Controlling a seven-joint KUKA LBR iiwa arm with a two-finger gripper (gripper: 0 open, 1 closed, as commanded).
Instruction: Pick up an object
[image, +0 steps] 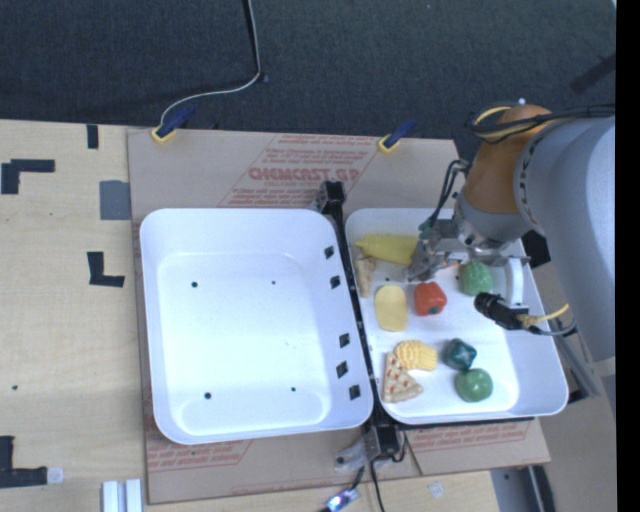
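The right bin (535, 395) holds several toy foods. A yellow banana (385, 247) lies at its back left, with a pale yellow block (390, 307) in front of it. A red piece (430, 298) sits mid-bin, a green piece (476, 277) to its right. Nearer the front are a corn cob (415, 354), a pizza slice (398, 383), a dark teal piece (460, 353) and a green ball (474, 384). My gripper (425, 262) hangs low over the bin between the banana and the red piece, just behind the red piece.
The left bin (240, 320) lies beside the right one, with a black hinge strip (345, 300) between them. Both rest on a cardboard sheet (290, 170). The arm's orange band (500, 170) and grey body crowd the right bin's back right corner.
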